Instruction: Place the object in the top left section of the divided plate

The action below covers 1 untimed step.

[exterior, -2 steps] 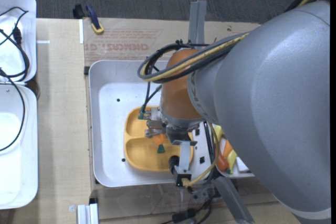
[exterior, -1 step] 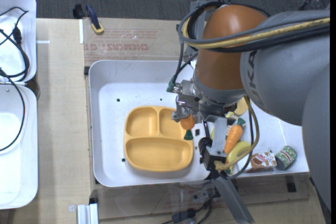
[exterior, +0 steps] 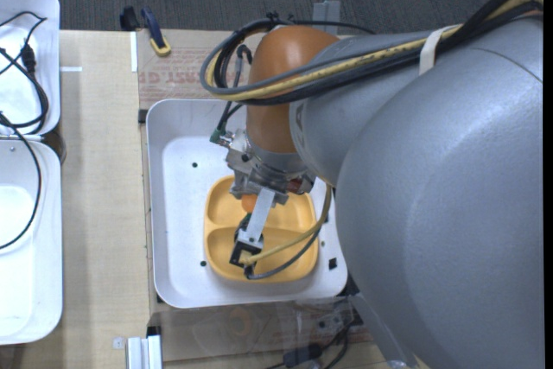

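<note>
Nearest to the camera, we noted the large grey arm link (exterior: 449, 186), which covered the right half of the view and reached in over the bench. Its orange band (exterior: 281, 91) sat above the wrist, and the wrist pointed straight down. We judged this posture to suit a vertical approach to the plate.

Below the wrist, the two-finger gripper (exterior: 263, 177) stood low over the upper part of the yellow plastic divided plate (exterior: 220, 251). The wrist body hid the gripper tip, so we could not tell whether it was released or clenched, nor whether it touched the plate.

A small orange object (exterior: 250, 204) showed just beside the gripper, over the plate's upper area and close to the top left section. We could not tell whether it was gripped, resting in that section, or lying on the divider. We judged the placing step to be in hand but not confirmed.

The plate lay in the right-hand shallow white plastic bin (exterior: 177, 212), towards its right side, which kept it within the arm's reach.

Farther left, across the pale wooden bench (exterior: 99, 186), the second shallow white bin (exterior: 17, 272) held thin black cables (exterior: 26, 91). At the far edge of the bench lay a small blue and yellow clamp (exterior: 155, 34), well apart from the work.
</note>
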{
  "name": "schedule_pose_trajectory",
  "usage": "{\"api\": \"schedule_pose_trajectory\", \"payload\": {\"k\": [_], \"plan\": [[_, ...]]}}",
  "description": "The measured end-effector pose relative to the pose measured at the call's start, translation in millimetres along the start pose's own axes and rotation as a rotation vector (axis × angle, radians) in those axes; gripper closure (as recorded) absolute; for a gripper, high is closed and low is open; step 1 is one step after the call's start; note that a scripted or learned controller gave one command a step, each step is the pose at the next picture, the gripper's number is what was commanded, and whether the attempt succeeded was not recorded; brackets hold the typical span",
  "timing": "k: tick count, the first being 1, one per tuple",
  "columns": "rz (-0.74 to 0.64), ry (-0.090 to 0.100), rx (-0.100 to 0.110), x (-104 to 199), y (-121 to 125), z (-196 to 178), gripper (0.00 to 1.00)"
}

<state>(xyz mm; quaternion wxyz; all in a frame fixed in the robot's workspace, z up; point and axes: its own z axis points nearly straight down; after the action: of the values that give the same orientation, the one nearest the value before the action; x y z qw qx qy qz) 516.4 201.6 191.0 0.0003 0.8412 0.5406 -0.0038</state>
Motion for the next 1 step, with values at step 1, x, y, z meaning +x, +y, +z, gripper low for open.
{"api": "schedule_pose_trajectory", "payload": {"k": [1], "plan": [[0.027,0.001,0.001,-74.2,-9.6,-7.9,1.00]]}}
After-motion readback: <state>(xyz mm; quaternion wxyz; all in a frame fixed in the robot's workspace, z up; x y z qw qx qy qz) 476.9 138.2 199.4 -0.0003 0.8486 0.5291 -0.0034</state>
